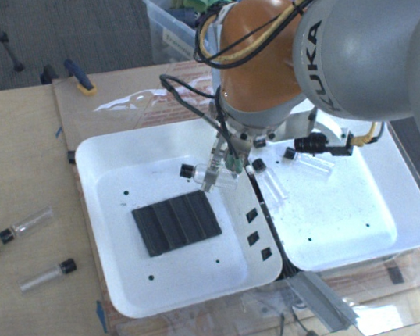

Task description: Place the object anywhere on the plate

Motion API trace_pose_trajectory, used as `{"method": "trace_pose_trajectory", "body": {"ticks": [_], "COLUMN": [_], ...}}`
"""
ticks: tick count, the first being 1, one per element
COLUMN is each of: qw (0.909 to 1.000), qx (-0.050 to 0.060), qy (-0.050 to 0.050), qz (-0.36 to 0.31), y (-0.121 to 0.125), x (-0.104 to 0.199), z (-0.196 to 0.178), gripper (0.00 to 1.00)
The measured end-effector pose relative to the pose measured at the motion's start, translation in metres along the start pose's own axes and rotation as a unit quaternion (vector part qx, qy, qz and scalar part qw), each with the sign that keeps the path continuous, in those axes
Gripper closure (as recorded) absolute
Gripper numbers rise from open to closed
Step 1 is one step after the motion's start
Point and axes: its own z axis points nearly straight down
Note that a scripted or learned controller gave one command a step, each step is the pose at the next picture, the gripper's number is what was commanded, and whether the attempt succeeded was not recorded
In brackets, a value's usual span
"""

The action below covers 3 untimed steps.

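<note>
Arm (349, 46) cut off at right edge and hiding both bins' far rims; hand (221, 165) blurred, finger state unreadable; toy tub (169, 11) cropped at top.

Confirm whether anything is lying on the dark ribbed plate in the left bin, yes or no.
No: the dark ribbed plate in the left bin has nothing on its surface.

I see the dark ribbed plate (177, 222) lying flat in the left bin, slightly tilted. At its 1 o'clock, a clear vial with a black cap (195, 173) lies near the bin's back wall.
</note>
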Motion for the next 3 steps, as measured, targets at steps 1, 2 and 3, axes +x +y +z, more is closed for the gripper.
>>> {"method": "trace_pose_trajectory", "body": {"ticks": [1, 2, 3], "qw": [0.9968, 0.9977, 0.9945], "qx": [0.0, 0.0, 0.0], "qy": [0.0, 0.0, 0.0], "qz": [-0.08, -0.068, -0.105], "y": [0.086, 0.12, 0.125], "x": [-0.011, 0.006, 0.007], "z": [-0.035, -0.033, -0.041], "gripper": [1.0, 1.0, 1.0]}}
